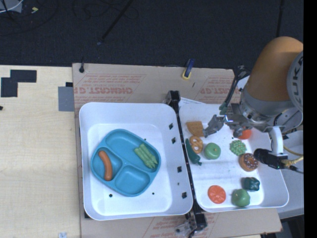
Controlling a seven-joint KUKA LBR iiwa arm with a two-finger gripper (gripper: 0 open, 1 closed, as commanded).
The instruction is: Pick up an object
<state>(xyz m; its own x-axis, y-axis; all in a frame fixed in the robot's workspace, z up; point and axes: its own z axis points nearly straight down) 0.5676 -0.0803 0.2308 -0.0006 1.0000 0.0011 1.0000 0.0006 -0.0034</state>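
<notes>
The right bin [277, 197] holds several toy foods: a tan cracker [195, 128], a pretzel [196, 144], a green apple [213, 150], a bumpy green piece [237, 147], a brown round piece [248, 161], an orange tomato [216, 194], a green pepper [241, 198] and a dark green piece [251, 183]. My gripper [226, 125] hangs low over the back of this bin, right of the cracker and above the apple. A small red-orange piece [245, 133] shows partly under the wrist. Nothing visibly sits in the gripper.
The left bin [94, 118] carries a blue divided plate [126, 177] with a sausage [105, 165] and green beans [146, 155]. A black divider [181, 148] runs between the bins. A dark green item [193, 156] lies by the divider. The arm's black cable fitting [270, 158] overhangs the right side.
</notes>
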